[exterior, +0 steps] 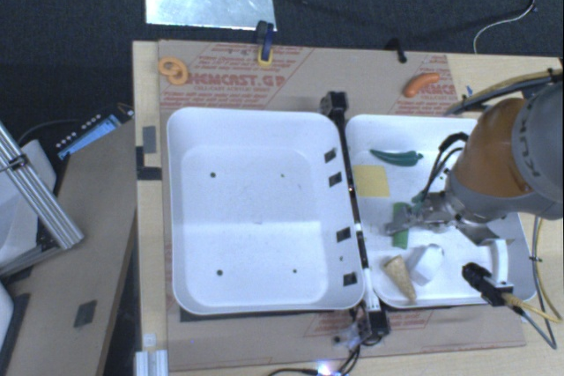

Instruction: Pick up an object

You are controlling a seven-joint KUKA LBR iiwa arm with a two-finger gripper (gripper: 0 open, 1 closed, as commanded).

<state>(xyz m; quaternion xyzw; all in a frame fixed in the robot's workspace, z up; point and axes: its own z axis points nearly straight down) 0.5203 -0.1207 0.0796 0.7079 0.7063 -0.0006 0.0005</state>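
- The grey arm point(520, 163) with its orange band reaches in from the right and hangs over the right bin point(366, 129).
- Its claw point(414, 220) sits low over a small green block point(401, 224) near the middle of that bin; I cannot tell how far apart it stands or whether it has hold of anything.
- In the same bin lie a dark green pepper-shaped piece point(398, 157) near the far wall, a yellow square point(371, 181) just below it, a tan cone point(401, 276) at the near wall and a white lump point(426, 263) touching the cone.
- The left bin point(181, 189) stands beside it on the bench point(291, 70).
- An orange sausage-shaped toy point(421, 84) and 1 orange ring point(174, 70) lie on the bench beyond the bins.
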